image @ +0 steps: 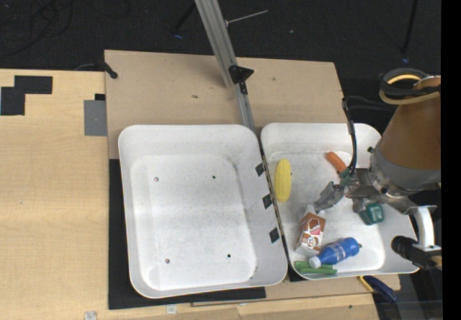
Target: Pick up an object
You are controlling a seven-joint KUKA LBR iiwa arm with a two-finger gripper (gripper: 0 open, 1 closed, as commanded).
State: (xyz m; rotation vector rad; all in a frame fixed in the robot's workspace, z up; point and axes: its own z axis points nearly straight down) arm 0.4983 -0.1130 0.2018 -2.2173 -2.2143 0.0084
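- Nearest the right bin's [277, 140] front edge: green marker [317, 265], blue bottle [338, 250], red-white carton [311, 233].
- Yellow banana [283, 179] by the left wall.
- Orange piece [336, 161] toward the back.
- Gripper [333, 194] mid-bin, fingers spread, pinching nothing.
- Teal object [373, 213] toward the right edge.

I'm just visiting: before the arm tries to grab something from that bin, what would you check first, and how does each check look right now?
1. Things to pick lie in the right bin: ok; yellow object, orange object, small carton, blue bottle.
2. Gripper is over that bin: ok.
3. Gripper holds nothing yet: cannot tell.
4. A target lies directly beneath it: not ok; it hangs between the yellow object and the carton.
5. Carton and bottle lie apart: ok, narrowly.
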